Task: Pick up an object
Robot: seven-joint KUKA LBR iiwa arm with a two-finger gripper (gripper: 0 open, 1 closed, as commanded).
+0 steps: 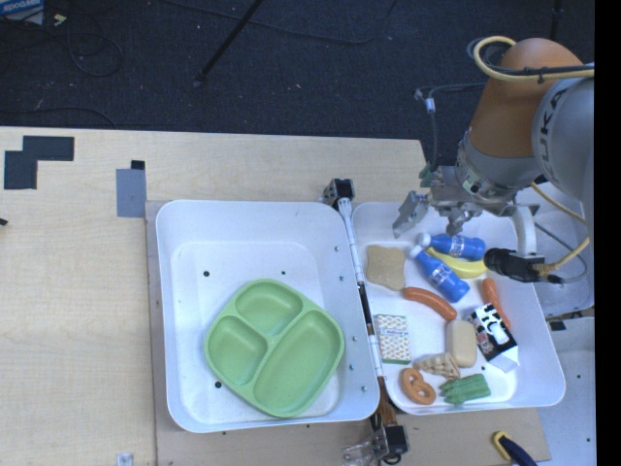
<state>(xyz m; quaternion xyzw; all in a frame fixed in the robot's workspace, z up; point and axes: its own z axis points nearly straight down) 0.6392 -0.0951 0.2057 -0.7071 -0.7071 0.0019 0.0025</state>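
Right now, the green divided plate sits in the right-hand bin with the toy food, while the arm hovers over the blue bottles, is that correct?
Not quite: the camera view shows the green divided plate in the left bin, apart from the toy food in the right bin. The rest stands: the arm's gripper hovers by the blue bottles.

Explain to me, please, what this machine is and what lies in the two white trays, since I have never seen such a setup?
This is one camera looking down at a slant on a bench. The grey robot arm with an orange band reaches in from the right; its two-finger gripper hangs above the right shallow white bin, and nothing shows between its fingers. That bin holds small toys: a blue plastic bottle, a yellow banana, an orange sausage, a brown pretzel, a tan bread slice. The left shallow white bin holds a green divided plate.
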